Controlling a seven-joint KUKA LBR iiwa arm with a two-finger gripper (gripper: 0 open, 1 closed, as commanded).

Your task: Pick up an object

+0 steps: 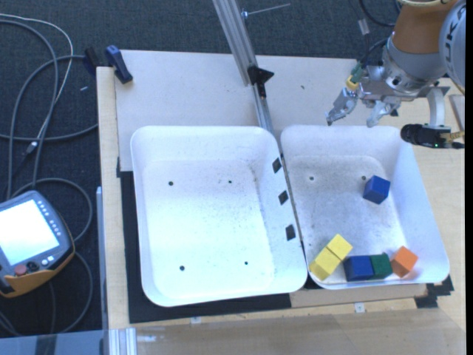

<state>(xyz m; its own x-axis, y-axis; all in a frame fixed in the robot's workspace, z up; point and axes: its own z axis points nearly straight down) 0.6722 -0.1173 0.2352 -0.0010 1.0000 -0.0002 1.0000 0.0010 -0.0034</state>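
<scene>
We see the pincer (361,114) positioned above the far rim of the right bin (421,191), near the upper right of the camera view, carried on the grey arm (425,28) with its orange band. Its two fingers stand apart, spread open, and nothing lies between them. All candidate objects rest on the floor of the right bin. A blue cube (376,189) sits alone toward the far right part of the bin, well apart from the pincer and below it in the view. Along the near edge we find a row: two yellow blocks (331,257) touching each other at the left, then a blue block (359,267), a green block (380,265) and an orange block (403,261), each just beside the next. The left bin (148,161) lies alongside on the worktop (185,87). A handheld control pendant (29,241) rests on the dark floor at the left of the view.
</scene>
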